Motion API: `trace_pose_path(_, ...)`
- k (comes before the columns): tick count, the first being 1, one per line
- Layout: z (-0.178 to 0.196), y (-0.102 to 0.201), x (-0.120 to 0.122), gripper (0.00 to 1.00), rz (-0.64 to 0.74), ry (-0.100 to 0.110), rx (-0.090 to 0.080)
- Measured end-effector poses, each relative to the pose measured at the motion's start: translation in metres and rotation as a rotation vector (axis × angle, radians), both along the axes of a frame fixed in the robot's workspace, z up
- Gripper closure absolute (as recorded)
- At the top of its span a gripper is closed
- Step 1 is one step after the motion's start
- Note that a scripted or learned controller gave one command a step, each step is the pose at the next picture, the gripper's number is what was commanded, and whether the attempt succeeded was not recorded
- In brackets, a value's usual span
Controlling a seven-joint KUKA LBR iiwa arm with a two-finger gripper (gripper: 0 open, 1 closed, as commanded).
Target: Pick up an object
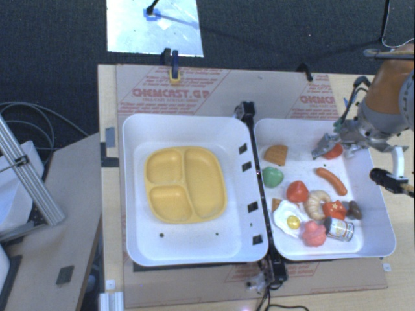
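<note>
On the near side of the table point(194, 284), the right bin point(373, 238) holds a crowded heap of toy food: a small can point(340, 229) lying on its side, a pink lump point(314, 234), a fried egg point(289, 219) and, just behind them, a pale ring-shaped doughnut point(318, 203), a red tomato point(297, 190) and a dark little piece point(354, 208) at the right of the pile. To the left, the left bin point(142, 238) carries a yellow divided plate point(185, 183) and nothing else. Farther back in the right bin lie a sausage point(331, 180), a green piece point(273, 175) near the divider and an orange-brown wedge point(276, 154). At the far right corner, the gripper point(329, 149) of the grey and orange arm point(389, 96) hangs low over a small red object point(333, 151), which appears to sit between or directly beneath the jaws; whether the jaws are closed on it or merely hover cannot be told from this angle. The red object is the likely pick, lying apart from the heap and near the bin's far wall. To do the step well, the jaws should straddle it squarely, close fully before any lift, and rise straight up, clear of the bin wall. A shallow or off-centre pinch would probably let so small a piece slip free.
</note>
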State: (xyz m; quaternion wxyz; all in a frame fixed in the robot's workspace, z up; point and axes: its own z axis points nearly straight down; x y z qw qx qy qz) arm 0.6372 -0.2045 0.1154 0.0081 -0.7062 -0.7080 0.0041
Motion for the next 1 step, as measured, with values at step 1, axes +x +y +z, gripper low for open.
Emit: trace_pose_path(1,0.1497,-0.0021,0.0345,0.00,0.004,-0.030,-0.011)
